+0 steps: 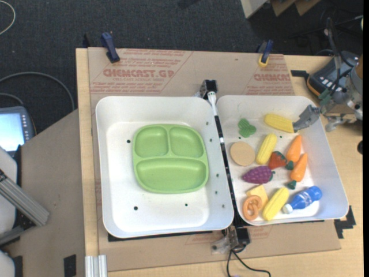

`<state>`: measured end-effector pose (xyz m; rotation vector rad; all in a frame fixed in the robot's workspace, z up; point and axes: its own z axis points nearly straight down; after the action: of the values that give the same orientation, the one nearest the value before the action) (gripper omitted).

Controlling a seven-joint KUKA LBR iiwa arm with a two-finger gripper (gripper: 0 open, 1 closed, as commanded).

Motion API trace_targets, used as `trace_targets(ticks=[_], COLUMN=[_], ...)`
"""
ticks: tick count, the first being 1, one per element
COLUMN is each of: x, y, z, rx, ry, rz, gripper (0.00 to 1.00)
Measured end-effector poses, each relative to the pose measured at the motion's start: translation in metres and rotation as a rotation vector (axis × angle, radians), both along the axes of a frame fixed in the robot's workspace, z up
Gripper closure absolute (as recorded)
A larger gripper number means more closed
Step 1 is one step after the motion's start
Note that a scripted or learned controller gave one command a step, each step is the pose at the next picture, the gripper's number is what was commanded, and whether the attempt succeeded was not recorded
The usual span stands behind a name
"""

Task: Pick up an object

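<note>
Nothing picked yet. Gripper point(305, 118) at right bin's point(337, 178) upper right edge, jaws' state unclear, holding nothing visible. Toy corn cob point(279, 122) just left of it; pickup remains.

This looks like a robot lab. A brown board point(173, 74) is held to the desk point(52, 172) with blue clamps point(109, 46). Two white bins point(109, 154) sit on it, cables point(34, 85) run over the dark floor point(144, 10), and metal gear point(340, 91) stands close by.

Fixed overhead camera, slanted down, both bins point(109, 154) framed
</note>
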<state>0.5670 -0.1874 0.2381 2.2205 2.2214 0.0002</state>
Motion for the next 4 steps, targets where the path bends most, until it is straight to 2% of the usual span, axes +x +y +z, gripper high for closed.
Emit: trace_targets(ticks=[1,2,3,4], x=[0.041,0.096,0.076,0.078], y=[-0.034,0.029,0.076,0.074], z=[-0.141,-0.156,-0.153,-0.141], rx=[0.006,-0.001,0.002,0.001], ry=[0.005,0.026,0.003,-0.003], rz=[0.0,0.006,0.003,0.002], gripper=[0.0,0.0,0.0,1.0])
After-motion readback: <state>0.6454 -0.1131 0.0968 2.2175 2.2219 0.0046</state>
